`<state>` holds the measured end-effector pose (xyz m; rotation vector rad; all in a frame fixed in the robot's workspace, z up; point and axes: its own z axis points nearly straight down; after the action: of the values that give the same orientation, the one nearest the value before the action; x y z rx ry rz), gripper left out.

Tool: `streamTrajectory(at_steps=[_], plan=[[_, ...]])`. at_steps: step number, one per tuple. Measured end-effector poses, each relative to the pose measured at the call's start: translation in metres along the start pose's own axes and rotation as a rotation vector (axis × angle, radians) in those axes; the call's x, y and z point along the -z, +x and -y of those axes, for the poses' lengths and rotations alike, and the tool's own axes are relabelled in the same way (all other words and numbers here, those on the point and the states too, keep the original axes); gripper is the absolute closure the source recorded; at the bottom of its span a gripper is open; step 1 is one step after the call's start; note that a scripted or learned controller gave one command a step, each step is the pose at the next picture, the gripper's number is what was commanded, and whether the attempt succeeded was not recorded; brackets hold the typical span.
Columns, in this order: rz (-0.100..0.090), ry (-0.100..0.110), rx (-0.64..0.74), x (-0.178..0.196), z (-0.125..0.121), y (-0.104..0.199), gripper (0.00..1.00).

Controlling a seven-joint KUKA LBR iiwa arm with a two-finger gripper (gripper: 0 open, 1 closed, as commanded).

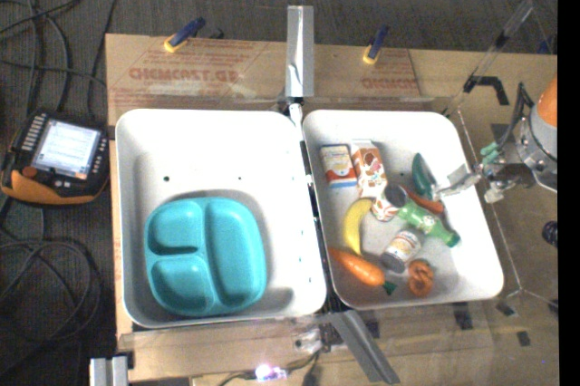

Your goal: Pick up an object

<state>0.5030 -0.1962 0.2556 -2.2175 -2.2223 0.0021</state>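
Note:
The right bin [453, 129] holds several small items. Among them are a blue-and-white carton [336, 164], an orange-brown carton [370, 171], a banana [353, 224], a carrot [358, 267], a small can [400, 248] and a green bottle [428, 222]. A dark green piece [422, 170] and an orange pretzel-like piece [420, 275] lie there too. My gripper [458, 179] hangs over the bin's right side, just right of the dark green piece and above the green bottle. Nothing shows in its grasp.
The left bin [136, 158] carries a teal divided plate [207, 254]. A metal post [299, 58] stands behind the seam between the bins. Two clamps [184, 33] sit on the back board. A hand-held control screen [59, 156] lies on the floor at left.

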Motion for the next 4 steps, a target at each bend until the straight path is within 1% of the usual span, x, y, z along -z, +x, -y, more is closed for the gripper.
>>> streamTrajectory(at_steps=[1, 2, 3, 4], plan=[[0.000, 0.000, 0.082, -0.135, -0.085, -0.022, 0.00], [0.009, -0.008, 0.182, -0.166, -0.086, -0.002, 0.00], [0.011, -0.016, 0.181, -0.155, -0.088, -0.002, 1.00], [0.011, -0.016, 0.181, -0.155, -0.088, -0.002, 0.00]])
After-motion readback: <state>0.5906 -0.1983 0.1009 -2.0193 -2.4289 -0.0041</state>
